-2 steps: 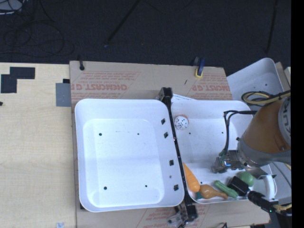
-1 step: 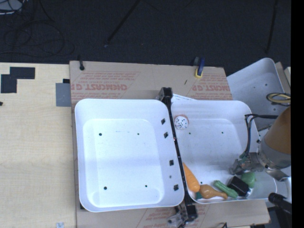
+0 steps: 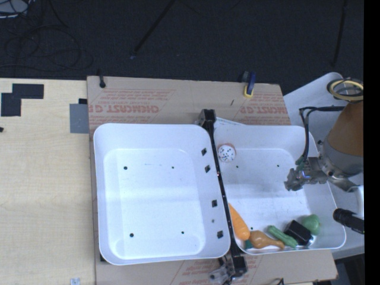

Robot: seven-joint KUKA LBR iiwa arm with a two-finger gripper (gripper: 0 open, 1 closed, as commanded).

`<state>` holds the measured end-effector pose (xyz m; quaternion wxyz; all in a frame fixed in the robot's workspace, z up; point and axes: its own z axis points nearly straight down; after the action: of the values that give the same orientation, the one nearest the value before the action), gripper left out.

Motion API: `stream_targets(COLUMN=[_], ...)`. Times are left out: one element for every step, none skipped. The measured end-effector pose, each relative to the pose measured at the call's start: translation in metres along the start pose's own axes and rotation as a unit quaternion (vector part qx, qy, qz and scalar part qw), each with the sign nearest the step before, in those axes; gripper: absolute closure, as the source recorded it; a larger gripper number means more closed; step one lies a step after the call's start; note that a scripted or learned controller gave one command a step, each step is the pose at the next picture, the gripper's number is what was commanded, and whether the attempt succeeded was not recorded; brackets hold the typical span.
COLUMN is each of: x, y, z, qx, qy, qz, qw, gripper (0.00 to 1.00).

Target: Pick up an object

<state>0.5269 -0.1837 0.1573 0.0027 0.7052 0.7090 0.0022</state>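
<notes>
The right bin (image 3: 267,159) holds a small white speckled ball (image 3: 225,154) at its far left corner. Along its near edge lie an orange carrot-shaped piece (image 3: 238,221), a tan-orange piece (image 3: 261,238), a green pod-like piece (image 3: 280,236), a black block (image 3: 298,231) and a green rounded object (image 3: 310,222). My gripper (image 3: 295,180) hangs over the right side of this bin, above and beyond the green and black items, apart from them. Nothing shows between its fingers.
The left bin (image 3: 154,195) sits beside the right one, split from it by a black clamp rail (image 3: 217,183). Both rest on a cardboard sheet (image 3: 178,103). A blue-and-yellow clip (image 3: 249,85) sits on the sheet's far edge.
</notes>
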Motion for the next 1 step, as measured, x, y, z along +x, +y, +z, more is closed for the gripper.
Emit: stream_targets(x=[0.0629], y=[-0.0164], z=[0.0717], qx=[0.004], qy=[0.0], qz=[0.002], qw=[1.0], gripper=[1.0])
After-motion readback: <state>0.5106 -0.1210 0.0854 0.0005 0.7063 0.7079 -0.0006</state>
